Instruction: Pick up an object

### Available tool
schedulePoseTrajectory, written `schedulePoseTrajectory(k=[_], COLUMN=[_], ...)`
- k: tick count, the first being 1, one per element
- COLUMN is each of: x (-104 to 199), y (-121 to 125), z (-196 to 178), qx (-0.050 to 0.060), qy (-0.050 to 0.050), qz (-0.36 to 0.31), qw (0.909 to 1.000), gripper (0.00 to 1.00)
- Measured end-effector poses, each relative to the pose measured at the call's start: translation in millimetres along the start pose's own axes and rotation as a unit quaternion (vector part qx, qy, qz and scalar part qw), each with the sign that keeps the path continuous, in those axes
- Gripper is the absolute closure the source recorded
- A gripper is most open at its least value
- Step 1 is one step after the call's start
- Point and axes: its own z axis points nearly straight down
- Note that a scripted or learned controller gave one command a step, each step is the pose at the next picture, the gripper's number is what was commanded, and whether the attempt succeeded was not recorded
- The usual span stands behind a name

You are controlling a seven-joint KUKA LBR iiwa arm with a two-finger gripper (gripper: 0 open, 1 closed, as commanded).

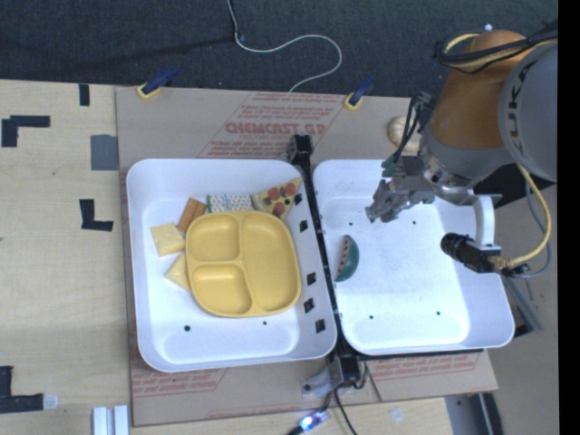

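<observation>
My gripper (379, 208) hangs over the right bin (471, 329), jaws too dark to tell if parted, the green slice (347, 256) near that bin's left wall, both bins on cardboard (272, 125) atop a wooden bench (54, 270) by dark carpet (109, 16).

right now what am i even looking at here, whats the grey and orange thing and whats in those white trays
You are looking down at a slant from one fixed camera above a workbench. The grey and orange thing is a robot arm reaching in from the right. At its end is a gripper, a two-finger claw for picking things up; it hangs above the right bin, and I see nothing held in it. That bin has one small green, slice-shaped object near its left wall. The left bin holds a yellow divided plate with several small toy food pieces tucked around its upper and left edges.
</observation>
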Motion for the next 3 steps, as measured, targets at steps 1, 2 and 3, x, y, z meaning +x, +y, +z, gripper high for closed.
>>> schedulePoseTrajectory(k=[1,2,3], x=[53,101,151], y=[-31,-56,-94], z=[-5,12,12], qx=[0.0,0.001,0.001], qy=[0.0,0.0,0.0], qz=[-0.001,-0.001,-0.001], qw=[1.0,1.0,1.0], gripper=[1.0,1.0,1.0])
